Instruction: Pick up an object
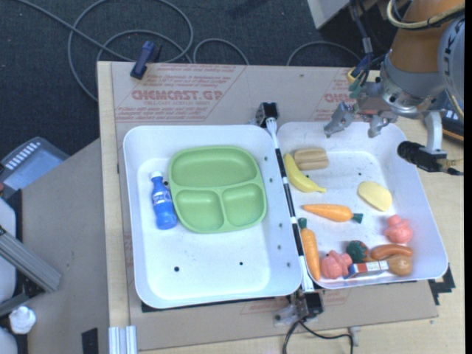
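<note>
My gripper (358, 123) hangs over the far edge of the right bin (424, 198), open, with nothing between its two grey fingers. Below it in that bin lie a tan bread piece (310, 158), a banana (301, 178), a yellow lemon-shaped piece (375, 195), and a carrot (331, 212). A second carrot (310, 252) lies along the bin's left wall. Near the front sit a pink piece (399, 229), another pink piece (335, 264), a dark green piece (357, 250), a sausage (391, 252) and a small tube (366, 270).
The left bin (147, 271) holds a green divided plate (218, 188) and a blue bottle (162, 202) lying beside it. A black clip (266, 112) sits where the bins meet at the back. Cardboard (184, 94) lies under both bins.
</note>
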Robot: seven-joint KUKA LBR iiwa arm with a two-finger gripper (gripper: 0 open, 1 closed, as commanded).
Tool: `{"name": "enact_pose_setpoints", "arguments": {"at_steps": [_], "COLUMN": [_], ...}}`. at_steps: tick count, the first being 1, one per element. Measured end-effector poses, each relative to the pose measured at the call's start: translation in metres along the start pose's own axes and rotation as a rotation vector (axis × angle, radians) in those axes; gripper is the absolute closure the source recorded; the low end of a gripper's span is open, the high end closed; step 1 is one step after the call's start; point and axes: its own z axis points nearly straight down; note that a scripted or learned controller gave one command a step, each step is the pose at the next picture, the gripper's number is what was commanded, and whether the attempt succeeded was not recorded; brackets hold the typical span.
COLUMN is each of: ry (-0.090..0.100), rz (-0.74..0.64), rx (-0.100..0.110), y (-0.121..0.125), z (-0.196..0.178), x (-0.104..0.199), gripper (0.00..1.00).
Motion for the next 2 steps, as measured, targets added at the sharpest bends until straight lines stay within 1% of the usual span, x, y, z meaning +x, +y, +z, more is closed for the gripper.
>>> {"name": "enact_pose_setpoints", "arguments": {"at_steps": [1, 2], "ry": [0.000, 0.001], "rz": [0.001, 0.001], "rx": [0.002, 0.002], "y": [-0.063, -0.067], "z": [0.083, 0.124], "x": [0.022, 0.015], "gripper": [0.00, 0.00]}}
